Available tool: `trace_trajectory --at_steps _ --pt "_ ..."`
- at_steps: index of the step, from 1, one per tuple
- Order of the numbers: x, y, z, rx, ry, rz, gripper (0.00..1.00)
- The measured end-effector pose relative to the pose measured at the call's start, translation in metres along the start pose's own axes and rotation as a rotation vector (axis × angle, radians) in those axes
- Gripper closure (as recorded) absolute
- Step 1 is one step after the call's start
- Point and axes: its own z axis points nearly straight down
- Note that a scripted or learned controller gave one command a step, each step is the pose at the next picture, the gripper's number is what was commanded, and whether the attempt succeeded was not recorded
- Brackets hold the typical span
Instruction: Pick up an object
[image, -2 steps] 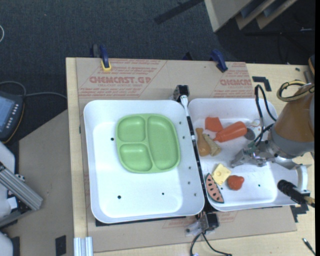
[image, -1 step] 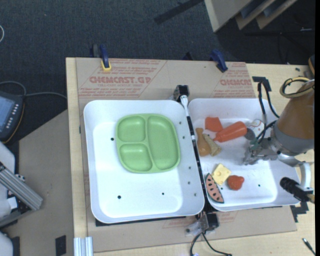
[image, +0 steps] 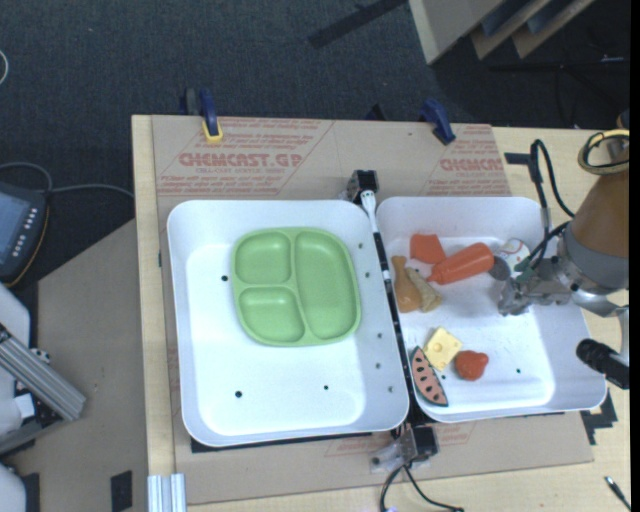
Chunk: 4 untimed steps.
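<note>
A cardboard-covered bench (image: 300, 150) on dark carpet carries two white bins side by side: the left bin (image: 200, 330) holds a green divided plate (image: 297, 286) at frame centre, and the right bin (image: 530, 370) holds the loose objects. The arm (image: 600, 235) enters from the right edge, with the gripper (image: 512, 290) low over the right bin's centre-right; its opening and any contact cannot be determined. Left of the gripper lie an orange carrot (image: 463, 264), a red block (image: 426, 247) and a tan piece (image: 411, 288); a watermelon slice (image: 428, 377), a yellow wedge (image: 442, 350) and a red tomato (image: 471, 365) lie at lower centre.
</note>
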Motion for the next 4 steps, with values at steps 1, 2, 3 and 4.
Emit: trace_trajectory --at_steps 1,2,3,4 --pt "-0.001 0.003 -0.064 -0.003 -0.001 0.000 1.00" --pt "-0.002 0.004 -0.087 0.000 0.000 0.000 1.00" --pt "0.038 0.027 -0.080 0.002 0.002 -0.004 1.00" --pt "0.085 0.064 -0.076 0.001 0.003 -0.006 1.00"
